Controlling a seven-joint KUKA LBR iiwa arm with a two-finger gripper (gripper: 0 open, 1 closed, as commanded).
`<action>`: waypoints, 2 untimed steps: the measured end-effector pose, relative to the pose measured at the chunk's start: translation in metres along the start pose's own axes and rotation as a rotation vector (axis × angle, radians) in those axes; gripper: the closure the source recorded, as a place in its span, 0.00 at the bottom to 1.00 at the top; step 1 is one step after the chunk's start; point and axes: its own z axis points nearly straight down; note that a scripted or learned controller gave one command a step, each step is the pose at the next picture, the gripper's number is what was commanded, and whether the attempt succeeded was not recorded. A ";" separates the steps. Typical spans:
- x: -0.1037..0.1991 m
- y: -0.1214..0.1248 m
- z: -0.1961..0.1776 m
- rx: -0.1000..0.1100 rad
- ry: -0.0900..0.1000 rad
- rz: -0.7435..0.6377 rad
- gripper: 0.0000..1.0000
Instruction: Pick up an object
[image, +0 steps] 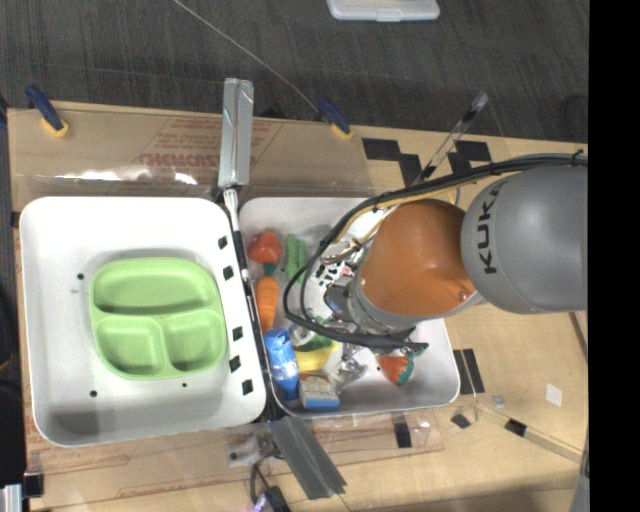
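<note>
grey kuka arm with orange band reaching down into the right-hand shallow white bin (440, 385), gripper (348, 368) low among the toy food.

the metal gripper sits near the bin's front wall, beside a yellow piece (312, 352) and just above a small blue-and-white box (320, 397); whether anything is between its fingers cannot be told, nor how they stand. a blue packet (280, 362) lies along the bin's left wall, with an orange carrot-shaped toy (268, 300) behind it, a red-orange tomato-like toy (265, 247) further back and a green pod-like piece (296, 254) beside that. a red-and-green strawberry-like toy (398, 368) lies to the gripper's right. the left-hand white bin (50, 400) holds a light green plastic tray with three compartments (156, 317), lying flat in its middle.
</note>
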 end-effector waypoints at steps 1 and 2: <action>0.001 -0.007 -0.012 0.013 0.000 -0.002 1.00; -0.091 -0.012 -0.129 -0.003 -0.002 -0.138 1.00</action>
